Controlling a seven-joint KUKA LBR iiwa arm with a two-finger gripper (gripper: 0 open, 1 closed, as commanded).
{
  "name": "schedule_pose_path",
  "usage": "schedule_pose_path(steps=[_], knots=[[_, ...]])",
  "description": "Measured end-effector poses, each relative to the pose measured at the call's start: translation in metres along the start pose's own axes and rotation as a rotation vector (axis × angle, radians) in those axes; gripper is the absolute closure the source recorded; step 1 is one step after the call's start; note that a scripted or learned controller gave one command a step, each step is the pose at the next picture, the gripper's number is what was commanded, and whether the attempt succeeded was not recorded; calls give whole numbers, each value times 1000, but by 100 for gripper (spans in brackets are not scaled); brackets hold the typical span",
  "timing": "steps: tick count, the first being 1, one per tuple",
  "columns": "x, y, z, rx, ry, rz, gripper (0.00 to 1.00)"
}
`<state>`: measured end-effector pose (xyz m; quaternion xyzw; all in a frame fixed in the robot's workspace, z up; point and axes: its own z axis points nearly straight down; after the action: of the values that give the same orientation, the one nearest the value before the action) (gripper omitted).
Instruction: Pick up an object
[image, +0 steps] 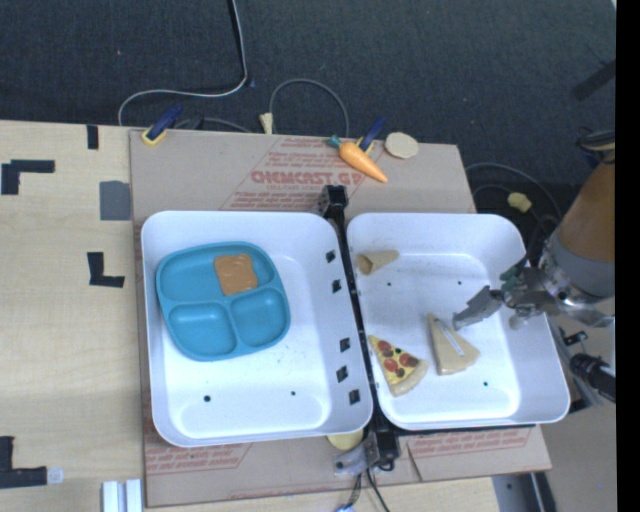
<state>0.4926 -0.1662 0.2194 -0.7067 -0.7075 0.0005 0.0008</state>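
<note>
The gripper (470, 315) hangs over the right bin (500, 238), though whether it's spread or pinched I cannot tell. Just below its tip lies the pale wedge (450, 347), long axis running up-down with the point toward the tip. Left of that sits the pizza slice (397, 364).
</note>
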Motion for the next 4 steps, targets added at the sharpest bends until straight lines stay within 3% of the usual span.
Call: schedule_pose_path(steps=[1,2,3,4], knots=[[14,20,131,-7,-8,-1,0],[15,19,118,0,0,-1,100],[19,-9,57,-4,-1,1,100],[19,-9,61,0,0,1,0]])
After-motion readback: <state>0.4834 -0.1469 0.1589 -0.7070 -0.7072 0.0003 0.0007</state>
